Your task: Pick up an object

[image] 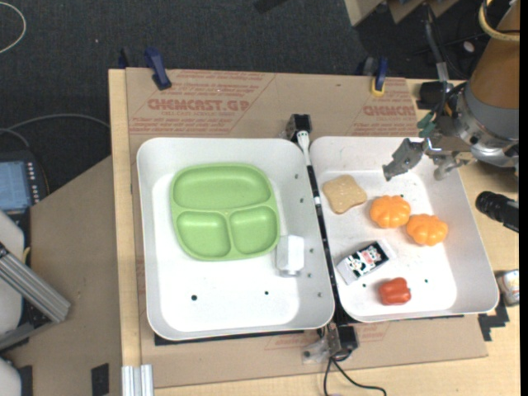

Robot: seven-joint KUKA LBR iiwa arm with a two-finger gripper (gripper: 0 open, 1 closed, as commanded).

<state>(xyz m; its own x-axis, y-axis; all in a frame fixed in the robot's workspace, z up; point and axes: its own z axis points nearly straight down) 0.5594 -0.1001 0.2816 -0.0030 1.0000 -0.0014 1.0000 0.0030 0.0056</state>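
While no item is between its fingers, the claw [418, 157] hangs over the upper part of the right bin [470, 254], its two grey fingers [402, 159] spread apart and angled toward the bin's left half. Below it lie five loose items. A tan bread slice [343, 194] rests near the bin's left wall. Two orange pumpkins sit side by side — the left pumpkin [389, 211] just below the claw, the right pumpkin [426, 229] close beside it, lower and to the right. A black-and-white carton [363, 261] lies tilted in the lower left part, and a red pepper [394, 291] sits near the bin's front edge, just below and right of the carton.

The left bin [165, 304] holds a green divided tray [224, 211] with three compartments; a small white block [289, 253] lies against the tray's lower right corner. Both bins rest on a cardboard sheet [206, 101] printed with red lettering, clamped to the tabletop [78, 254] by blue clips [157, 68] at its far edge. The arm [495, 89] enters from the right.
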